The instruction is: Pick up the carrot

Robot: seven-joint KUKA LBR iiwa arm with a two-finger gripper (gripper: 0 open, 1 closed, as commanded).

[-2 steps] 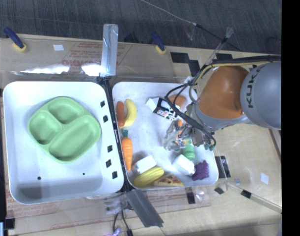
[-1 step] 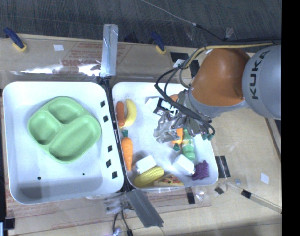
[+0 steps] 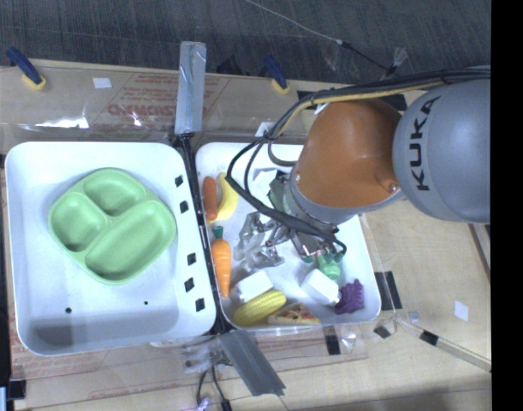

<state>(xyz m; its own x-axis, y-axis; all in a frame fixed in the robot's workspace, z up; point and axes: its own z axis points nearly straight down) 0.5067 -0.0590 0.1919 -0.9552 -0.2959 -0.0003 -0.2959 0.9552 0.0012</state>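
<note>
Two white bins are seen side by side on the bench. In the left bin (image 3: 38, 229) a green plate (image 3: 112, 224) with three compartments is placed, a little toward the far side of that bin.

The right bin (image 3: 211, 157) is taken as the landmark. The carrot (image 3: 221, 264) is found along the left wall of this bin, about at the middle of the wall's length, with its green top pointed to the far side and its thin end toward the near side. It lies flat on the bin floor and is apart from the gripper. Farther along the same wall a second orange piece (image 3: 210, 197) is seen, and a banana (image 3: 230, 200) is just beside it. At the near side of this bin a corn cob (image 3: 258, 306) is laid, with a white block (image 3: 254, 284) touching it from the far side. In the near right corner purple grapes (image 3: 352, 296) are found, and beside them another white block (image 3: 320, 285) and a small green thing (image 3: 330, 269).

The arm (image 3: 441, 157) is reached in from the right, and its orange band (image 3: 351, 157) is held over the middle of the right bin. The gripper (image 3: 265, 238) is seen below the band, low over the centre of this bin, to the right of the carrot. Its metal parts are mixed with cables and objects, so it cannot be told how far the hand is open, and nothing is clearly seen held in it.
</note>
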